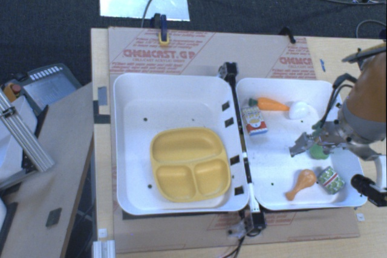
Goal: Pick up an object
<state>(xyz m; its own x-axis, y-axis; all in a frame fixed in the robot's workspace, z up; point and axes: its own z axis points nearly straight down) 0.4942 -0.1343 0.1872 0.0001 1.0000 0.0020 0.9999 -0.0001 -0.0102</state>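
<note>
1. The left white bin (130, 130) holds a yellow compartment tray (189, 163), which lies flat in the near half with its one long compartment toward the far side and two smaller ones nearer the camera.
2. The right white bin (272, 148) sits just beside it on the desk (100, 51), the two rims touching along a middle seam.
3. At the far left of the right bin stands a small red, white and blue carton (255, 119); an orange toy carrot (272, 105) lies just behind it, tip pointing right.
4. A white rounded object (300, 110) rests next to the carrot's tip.
5. Near the front wall lies an orange toy drumstick (300, 183), with a small green-and-white patterned piece (329, 179) just to its right.
6. The tool (308, 145) hangs low over the bin's right half, touching or just beside a green object (318, 151); how far it is open cannot be told.
</note>
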